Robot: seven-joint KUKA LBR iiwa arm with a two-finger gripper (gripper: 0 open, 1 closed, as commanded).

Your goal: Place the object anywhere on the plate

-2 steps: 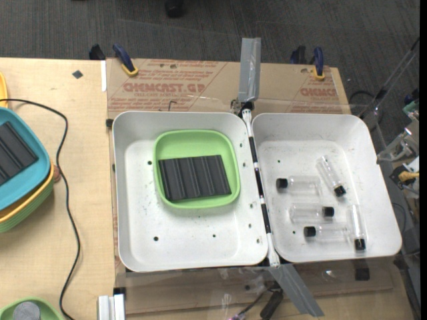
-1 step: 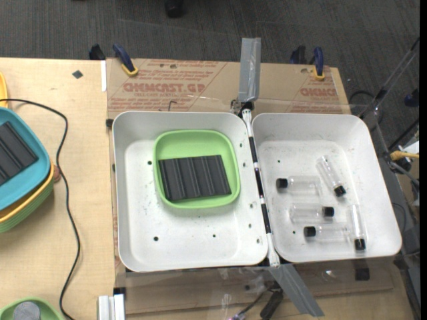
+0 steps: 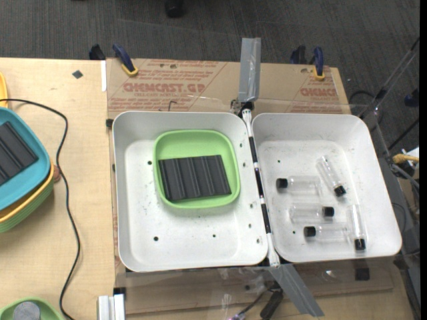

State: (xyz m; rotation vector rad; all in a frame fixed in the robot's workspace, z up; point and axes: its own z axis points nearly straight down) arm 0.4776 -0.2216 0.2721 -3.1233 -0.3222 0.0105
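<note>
The clear plastic vials with black caps lie scattered in the right white bin, mostly pointing different ways. The square green plate with its dark ribbed insert sits in the left white bin, just across the divider.

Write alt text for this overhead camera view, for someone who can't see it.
Two shallow white bins sit side by side on a bench. The left bin holds a green plate with a dark ribbed insert; the right bin holds several clear vials with black caps.
</note>
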